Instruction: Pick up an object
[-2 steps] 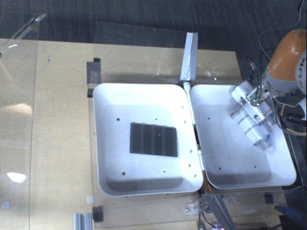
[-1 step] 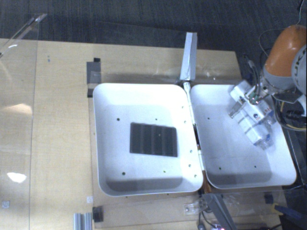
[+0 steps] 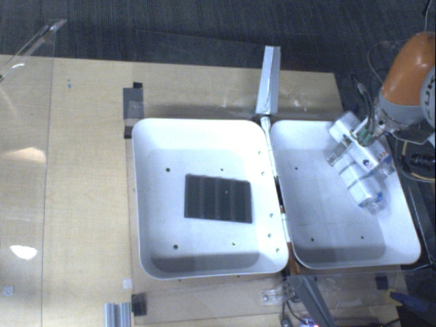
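Dark ribbed pad [image 3: 218, 198] left bin, gripper [image 3: 371, 199] well apart

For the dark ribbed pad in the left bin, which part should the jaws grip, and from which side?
The dark ribbed pad lies flat mid-floor in the left bin, apart from the walls. Probably come straight down and close across its shorter width; the flat pose leaves only thin edges, so the hold may slip.

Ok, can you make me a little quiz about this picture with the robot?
1. True or false: the dark ribbed mat lies in the left bin.
2. Which bin is the robot's hand over? A) left B) right
3. Fill in: the band above the robot's wrist is ____.

Key: 1 true; 2 B; 3 orange.
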`<action>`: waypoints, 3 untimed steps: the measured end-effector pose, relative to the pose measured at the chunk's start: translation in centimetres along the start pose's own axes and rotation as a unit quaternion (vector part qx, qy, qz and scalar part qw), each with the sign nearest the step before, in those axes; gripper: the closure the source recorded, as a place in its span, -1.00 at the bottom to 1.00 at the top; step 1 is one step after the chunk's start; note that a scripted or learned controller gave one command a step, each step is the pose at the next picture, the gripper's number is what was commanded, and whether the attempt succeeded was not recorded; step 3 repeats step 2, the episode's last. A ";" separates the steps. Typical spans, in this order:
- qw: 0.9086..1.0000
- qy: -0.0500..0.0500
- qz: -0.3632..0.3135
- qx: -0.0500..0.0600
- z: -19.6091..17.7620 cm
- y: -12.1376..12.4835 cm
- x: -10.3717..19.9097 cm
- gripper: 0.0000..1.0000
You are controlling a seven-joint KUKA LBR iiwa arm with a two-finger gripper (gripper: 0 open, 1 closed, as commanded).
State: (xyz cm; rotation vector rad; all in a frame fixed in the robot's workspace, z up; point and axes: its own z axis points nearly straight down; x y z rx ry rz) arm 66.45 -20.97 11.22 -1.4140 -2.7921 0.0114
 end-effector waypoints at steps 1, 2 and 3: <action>0.998 -0.005 -0.063 -0.001 1.0 -0.5 -0.4 -1.00; 0.997 -0.007 -0.073 -0.001 1.1 -0.6 -0.4 -1.00; 0.997 -0.007 -0.073 -0.001 1.1 -0.6 -0.4 -1.00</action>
